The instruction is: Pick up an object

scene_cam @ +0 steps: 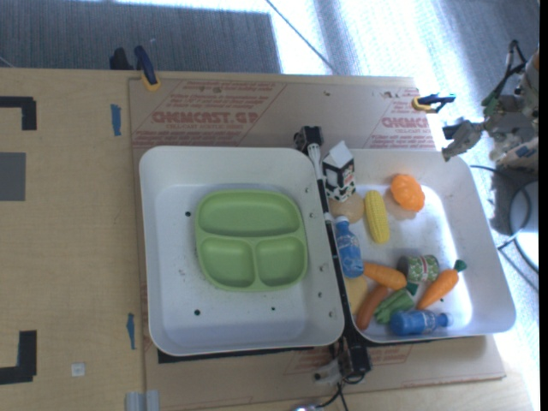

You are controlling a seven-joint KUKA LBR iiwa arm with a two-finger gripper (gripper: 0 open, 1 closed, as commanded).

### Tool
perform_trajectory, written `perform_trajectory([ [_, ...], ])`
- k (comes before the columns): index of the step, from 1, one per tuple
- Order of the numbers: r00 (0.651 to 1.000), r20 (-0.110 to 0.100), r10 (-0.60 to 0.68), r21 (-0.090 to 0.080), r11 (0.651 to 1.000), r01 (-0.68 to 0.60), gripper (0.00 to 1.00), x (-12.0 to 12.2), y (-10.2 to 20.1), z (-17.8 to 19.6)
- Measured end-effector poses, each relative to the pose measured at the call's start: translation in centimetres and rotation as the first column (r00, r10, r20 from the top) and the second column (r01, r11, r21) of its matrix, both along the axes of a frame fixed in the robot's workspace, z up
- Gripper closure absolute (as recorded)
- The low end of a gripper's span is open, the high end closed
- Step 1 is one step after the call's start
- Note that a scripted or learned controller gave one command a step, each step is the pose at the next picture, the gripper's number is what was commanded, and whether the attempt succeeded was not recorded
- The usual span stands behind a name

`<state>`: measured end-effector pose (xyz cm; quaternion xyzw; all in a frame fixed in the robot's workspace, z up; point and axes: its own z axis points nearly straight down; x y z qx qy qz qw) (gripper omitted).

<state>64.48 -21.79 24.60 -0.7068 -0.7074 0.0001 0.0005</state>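
The right bin point(479, 229) holds several toy foods: a small milk carton point(338, 171), a yellow corn cob point(375, 215), an orange fruit point(408, 192), a blue bottle point(348, 248) along the left wall, two carrots point(384, 274) point(439, 286), a green can point(420, 268), a green vegetable point(392, 302) and a second blue bottle point(418, 321). My gripper point(454, 137) hangs at the bin's far right corner, above and beyond the rim, well clear of the toys. Nothing shows in its grasp.
The left bin point(163, 229) carries a green three-part plate point(251, 238). A black clamp point(308, 137) sits on the divider between the bins. Cardboard lies beneath them. Cables and arm hardware point(514, 118) crowd the right side.
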Motion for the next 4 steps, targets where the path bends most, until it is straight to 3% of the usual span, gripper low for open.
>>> perform_trajectory([
  [1,1.0,0.003,0.001,-0.001,1.0,-0.001,0.0,-1.8,2.0,-15.0],
  [2,1.0,0.002,0.001,0.0,1.0,-0.001,0.0,1.1,7.8,-16.1],
  [3,1.0,-0.005,0.003,-0.001,1.0,-0.003,1.0,1.0,7.7,-15.1],
  [4,1.0,0.007,0.002,-0.001,1.0,-0.002,1.0,2.3,12.6,-0.2],
])
